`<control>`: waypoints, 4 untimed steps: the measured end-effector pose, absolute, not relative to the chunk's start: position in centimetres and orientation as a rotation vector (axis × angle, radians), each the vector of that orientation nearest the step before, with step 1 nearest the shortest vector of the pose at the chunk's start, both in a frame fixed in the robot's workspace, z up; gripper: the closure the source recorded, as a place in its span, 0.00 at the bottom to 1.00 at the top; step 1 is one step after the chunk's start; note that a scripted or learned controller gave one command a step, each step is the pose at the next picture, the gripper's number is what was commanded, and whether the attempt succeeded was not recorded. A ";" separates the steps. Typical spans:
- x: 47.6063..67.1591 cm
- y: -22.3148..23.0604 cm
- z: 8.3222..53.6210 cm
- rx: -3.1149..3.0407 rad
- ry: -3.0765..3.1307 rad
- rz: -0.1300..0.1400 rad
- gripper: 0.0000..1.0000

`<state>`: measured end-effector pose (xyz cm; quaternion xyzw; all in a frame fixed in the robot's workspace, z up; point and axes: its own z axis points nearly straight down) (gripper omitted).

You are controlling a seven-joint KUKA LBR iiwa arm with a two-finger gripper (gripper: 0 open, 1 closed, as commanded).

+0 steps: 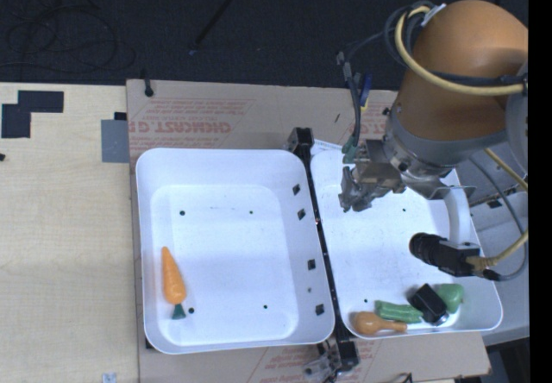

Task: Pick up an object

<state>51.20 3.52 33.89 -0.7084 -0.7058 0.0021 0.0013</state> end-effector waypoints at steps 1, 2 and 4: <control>56.8 3.2 54.7 -2.227 -2.233 -0.018 1.00; 56.7 -2.7 40.7 -2.220 -2.207 0.022 1.00; 47.3 -13.9 36.8 -2.224 -2.214 0.006 1.00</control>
